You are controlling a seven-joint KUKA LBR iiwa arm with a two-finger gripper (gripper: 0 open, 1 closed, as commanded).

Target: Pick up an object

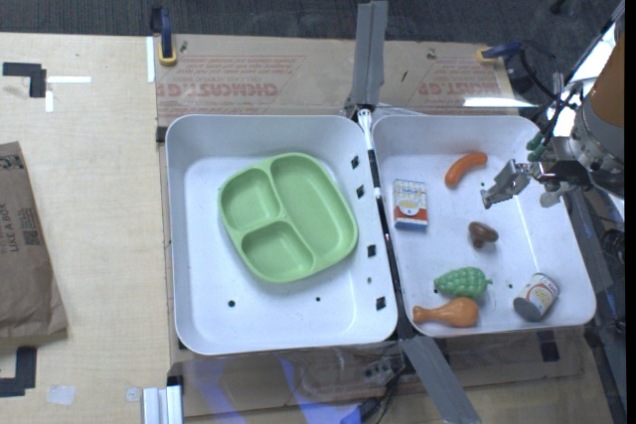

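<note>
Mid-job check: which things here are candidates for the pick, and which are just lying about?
Pick candidates, right bin: orange sausage, small box, brown lump, green toy, drumstick, can; gripper above them.

Lying about: green divided plate, paper bag.

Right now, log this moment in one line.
gripper: over right bin, nothing held | nearest: orange carrot, brown piece | green tray: left bin

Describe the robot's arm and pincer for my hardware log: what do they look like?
A small metallic grey two-finger pincer of thin angular parts sits on a darker grey wrist block. Thin cables, with a small green piece, run along the wrist. At the right edge shows part of the arm's orange band.
</note>
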